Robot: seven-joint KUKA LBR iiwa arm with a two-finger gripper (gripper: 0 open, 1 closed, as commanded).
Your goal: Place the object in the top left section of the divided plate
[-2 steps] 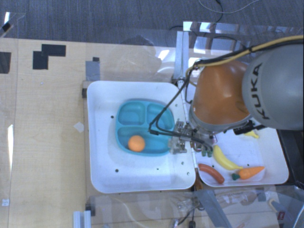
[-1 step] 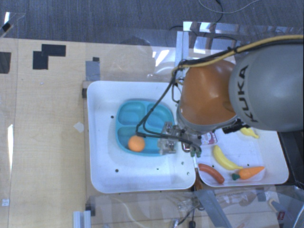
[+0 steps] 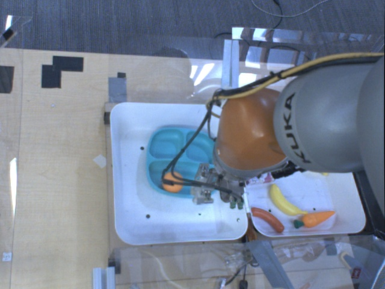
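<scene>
A light blue divided plate (image 3: 163,148) lies in the left white bin (image 3: 129,179). A small orange object (image 3: 172,183) rests at the plate's near edge, in its lower section. My gripper (image 3: 200,189) hangs just to the right of the orange object, close to it or touching it. The grey arm with its orange band (image 3: 246,131) reaches in from the right and hides the plate's right side. A dark cable (image 3: 186,152) loops across the plate above the orange object.
The right white bin (image 3: 352,221) holds a yellow banana (image 3: 284,201), a red sausage (image 3: 267,219) and an orange carrot (image 3: 316,218). The left bin's floor shows bare to the left of the plate and in front of it.
</scene>
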